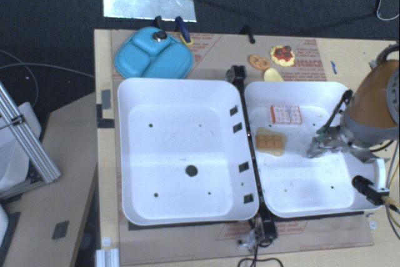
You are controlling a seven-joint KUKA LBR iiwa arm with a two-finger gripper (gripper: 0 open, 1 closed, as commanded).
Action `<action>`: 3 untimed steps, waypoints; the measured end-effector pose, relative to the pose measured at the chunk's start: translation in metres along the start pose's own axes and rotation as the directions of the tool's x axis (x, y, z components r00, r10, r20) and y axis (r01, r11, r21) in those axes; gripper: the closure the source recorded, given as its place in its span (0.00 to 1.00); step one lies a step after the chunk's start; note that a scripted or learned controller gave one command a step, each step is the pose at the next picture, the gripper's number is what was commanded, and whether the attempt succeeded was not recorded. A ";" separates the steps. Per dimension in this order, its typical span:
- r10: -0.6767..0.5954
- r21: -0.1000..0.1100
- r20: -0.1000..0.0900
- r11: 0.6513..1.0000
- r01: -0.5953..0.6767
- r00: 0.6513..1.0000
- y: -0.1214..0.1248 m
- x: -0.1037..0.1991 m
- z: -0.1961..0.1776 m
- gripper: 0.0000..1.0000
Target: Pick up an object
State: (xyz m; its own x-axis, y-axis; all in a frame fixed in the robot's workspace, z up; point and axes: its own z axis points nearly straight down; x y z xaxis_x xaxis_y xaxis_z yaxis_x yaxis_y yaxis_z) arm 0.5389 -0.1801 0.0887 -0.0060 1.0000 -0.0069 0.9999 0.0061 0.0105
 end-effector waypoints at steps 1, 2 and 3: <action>0.006 -0.010 0.002 1.000 -0.006 1.000 -0.048 0.037 -0.002 1.00; 0.002 0.004 -0.006 1.000 -0.002 1.000 -0.050 0.047 -0.046 1.00; 0.005 0.007 -0.010 1.000 -0.005 1.000 -0.051 0.021 -0.002 1.00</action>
State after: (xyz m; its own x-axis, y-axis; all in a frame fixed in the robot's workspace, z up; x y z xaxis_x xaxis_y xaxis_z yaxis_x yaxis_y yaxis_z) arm 0.4880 -0.1591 0.0896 -0.0010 1.0000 0.0034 1.0000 0.0010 0.0033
